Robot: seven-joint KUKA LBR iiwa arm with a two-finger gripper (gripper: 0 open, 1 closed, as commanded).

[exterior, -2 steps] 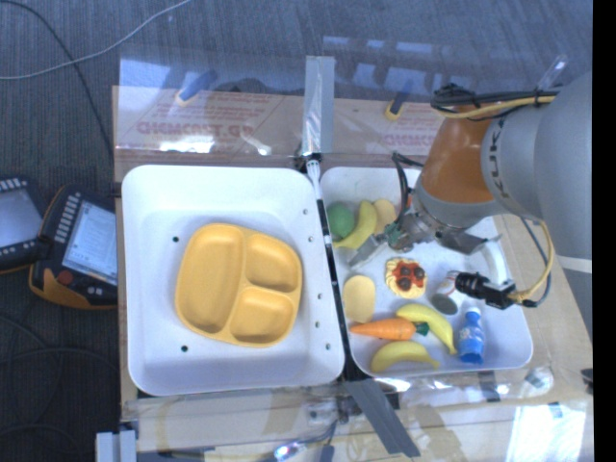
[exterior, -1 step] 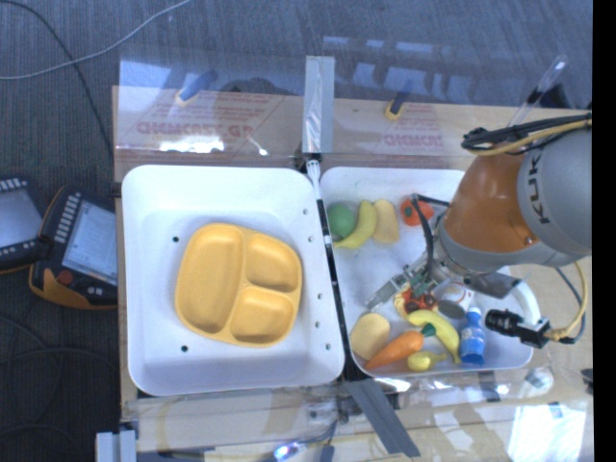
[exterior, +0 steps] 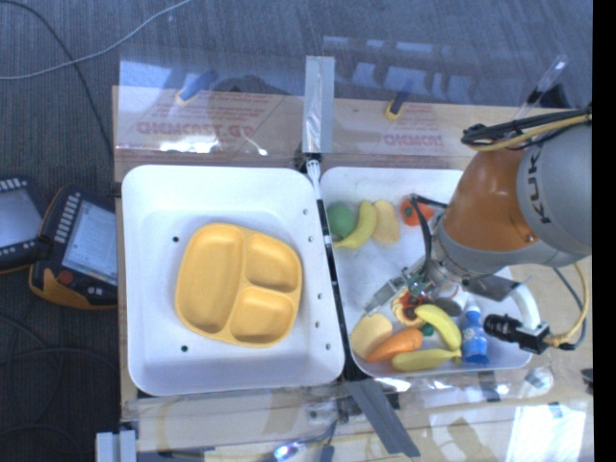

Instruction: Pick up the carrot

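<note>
Arm parked over the right bin, carrot sitting free

The carrot (exterior: 395, 344) lies near the front of the right bin (exterior: 377, 258), between a pale round fruit (exterior: 371, 332) and some bananas (exterior: 435, 340). The tool (exterior: 409, 292) hangs just above it; can't tell if it's open or closed. A yellow tray (exterior: 239, 283) sits in the left bin (exterior: 154, 248).

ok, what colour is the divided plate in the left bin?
Yellow. The divided plate shows plainly in the camera view, lying in the left bin.
</note>
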